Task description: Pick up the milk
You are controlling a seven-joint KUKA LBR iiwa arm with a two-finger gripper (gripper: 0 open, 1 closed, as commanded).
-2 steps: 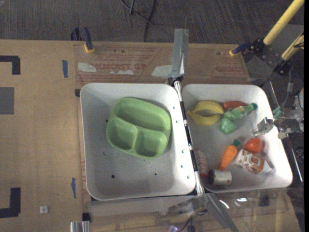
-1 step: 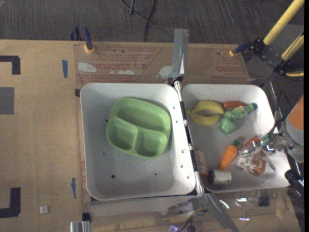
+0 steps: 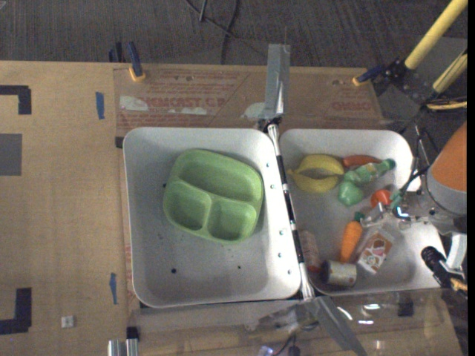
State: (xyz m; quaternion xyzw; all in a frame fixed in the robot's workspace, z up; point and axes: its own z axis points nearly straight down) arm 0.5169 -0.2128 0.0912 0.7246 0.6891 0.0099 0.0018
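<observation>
Now, from above, the milk carton is seen lying in the right bin, near its front, just beside a carrot. The gripper is held above it, close by. The approach is judged to be under way; next, a lowering onto the carton is needed.

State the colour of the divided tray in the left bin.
Light green; the divided tray shows plainly in the camera view.
</observation>
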